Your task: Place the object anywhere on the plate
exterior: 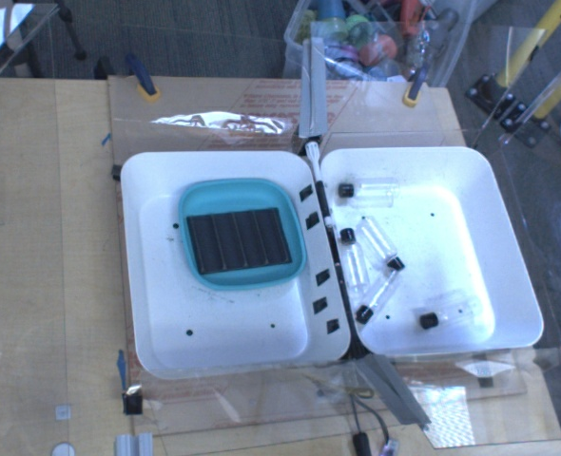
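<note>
Arm and claw out of frame, state unknowable; best pick is a lone vial (449, 312), grasped across its body, then carried to plate (241, 234).

Wooden bench (43, 255) under two white bins (157, 340) side by side.

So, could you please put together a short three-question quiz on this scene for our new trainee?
1. True or false: the teal plate sits in the left bin.
2. What lies on the plate? A) a dark ribbed pad B) a red ball C) a spoon
3. Which bin holds the clear vials with black caps?

Key: 1 true. 2 A, the dark ribbed pad. 3 the right bin.
</note>
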Controlling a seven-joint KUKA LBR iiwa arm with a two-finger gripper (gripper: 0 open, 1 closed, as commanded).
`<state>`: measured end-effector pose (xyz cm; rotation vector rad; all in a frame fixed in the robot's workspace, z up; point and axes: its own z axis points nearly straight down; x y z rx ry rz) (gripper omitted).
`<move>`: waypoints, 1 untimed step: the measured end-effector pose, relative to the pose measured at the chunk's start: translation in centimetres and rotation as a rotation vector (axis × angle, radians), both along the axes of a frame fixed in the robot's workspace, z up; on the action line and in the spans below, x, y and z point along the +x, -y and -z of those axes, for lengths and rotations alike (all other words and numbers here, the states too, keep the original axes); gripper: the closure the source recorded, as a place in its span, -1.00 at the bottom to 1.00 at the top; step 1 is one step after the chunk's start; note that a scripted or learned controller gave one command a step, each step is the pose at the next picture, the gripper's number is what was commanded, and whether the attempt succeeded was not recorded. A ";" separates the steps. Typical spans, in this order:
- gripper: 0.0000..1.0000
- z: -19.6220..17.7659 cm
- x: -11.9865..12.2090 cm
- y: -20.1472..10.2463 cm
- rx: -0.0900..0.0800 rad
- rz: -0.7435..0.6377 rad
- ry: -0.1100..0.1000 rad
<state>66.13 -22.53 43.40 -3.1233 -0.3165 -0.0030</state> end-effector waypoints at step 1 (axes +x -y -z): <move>-1.00 0.0 0.0 0.0 0.000 -0.002 0.000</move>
